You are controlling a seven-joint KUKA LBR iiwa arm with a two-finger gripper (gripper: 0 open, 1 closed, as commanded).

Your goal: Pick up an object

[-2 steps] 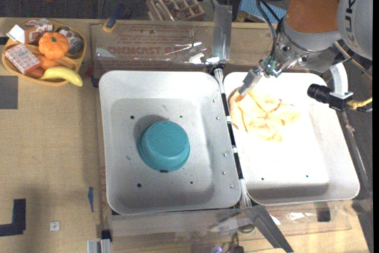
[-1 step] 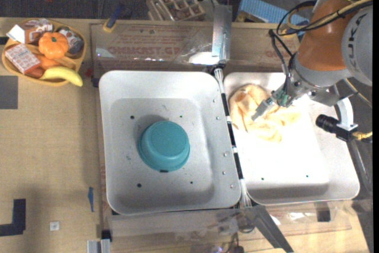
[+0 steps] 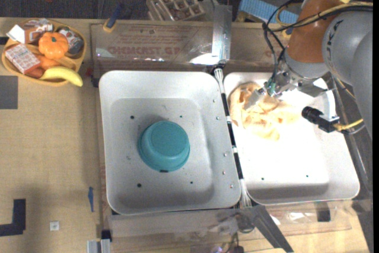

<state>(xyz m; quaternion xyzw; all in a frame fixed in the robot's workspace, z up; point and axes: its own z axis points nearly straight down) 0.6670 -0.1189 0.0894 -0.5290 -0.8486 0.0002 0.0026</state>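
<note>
A pale orange, washed-out heap of soft-looking material [image 3: 260, 112] lies in the far left part of the right bin [image 3: 308, 181], close to the bin's inner wall; glare blurs its outline and I cannot tell what it is. The gripper [image 3: 267, 92] stands directly over the heap's upper portion, low enough to appear in contact with it, but whether anything sits in its grasp, or how wide it is set, I cannot tell from here. The grey arm [image 3: 349, 50] with its orange band [image 3: 317, 26] reaches in from the right, over the bin's far right corner. In the left bin [image 3: 118, 98], a teal bowl [image 3: 165, 145] rests upside down near the centre, well apart from the gripper. On the bench's far left corner, a yellow dish [image 3: 23, 71] holds a small pumpkin [image 3: 53, 44], a banana [image 3: 62, 74] and assorted small packets.
</note>
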